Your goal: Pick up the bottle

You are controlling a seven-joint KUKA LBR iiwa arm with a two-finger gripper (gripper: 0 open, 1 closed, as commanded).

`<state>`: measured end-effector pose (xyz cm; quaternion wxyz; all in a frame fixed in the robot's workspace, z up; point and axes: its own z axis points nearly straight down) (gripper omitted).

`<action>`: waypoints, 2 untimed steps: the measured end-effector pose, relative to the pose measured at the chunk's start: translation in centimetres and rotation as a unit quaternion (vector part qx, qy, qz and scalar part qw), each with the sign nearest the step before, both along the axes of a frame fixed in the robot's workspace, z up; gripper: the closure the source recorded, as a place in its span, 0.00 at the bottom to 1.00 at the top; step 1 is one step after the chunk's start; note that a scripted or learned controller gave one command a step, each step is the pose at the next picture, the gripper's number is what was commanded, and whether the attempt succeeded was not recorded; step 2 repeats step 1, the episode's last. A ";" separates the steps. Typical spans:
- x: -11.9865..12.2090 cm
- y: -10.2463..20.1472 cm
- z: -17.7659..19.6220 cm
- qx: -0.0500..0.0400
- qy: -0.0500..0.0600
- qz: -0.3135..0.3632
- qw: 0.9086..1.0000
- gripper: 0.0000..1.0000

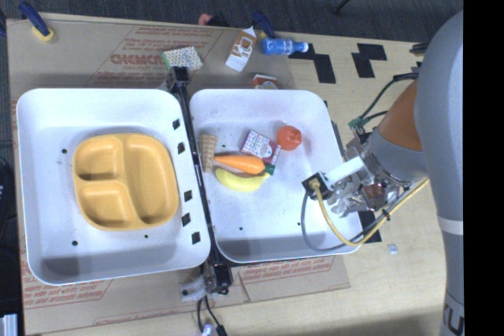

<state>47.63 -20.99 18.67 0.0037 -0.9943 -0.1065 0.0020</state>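
the blue plastic bottle [282, 46] lies on its side on cardboard at the upper middle, above the right bin's [323, 236] rim. the gripper [344, 197] hangs over that bin's right edge; whether it is clenched i cannot tell.

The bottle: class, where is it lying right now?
The blue bottle lies on the bench behind the right bin, outside both bins, beside a small carton.

1 overhead camera, seemingly mid-height, slanting over both bins [24, 169].
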 end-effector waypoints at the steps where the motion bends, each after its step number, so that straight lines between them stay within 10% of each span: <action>1: -0.1 4.8 -0.9 -0.001 0.001 0.004 1.000 1.00; 2: -0.1 4.8 -0.9 -0.001 0.001 0.004 1.000 1.00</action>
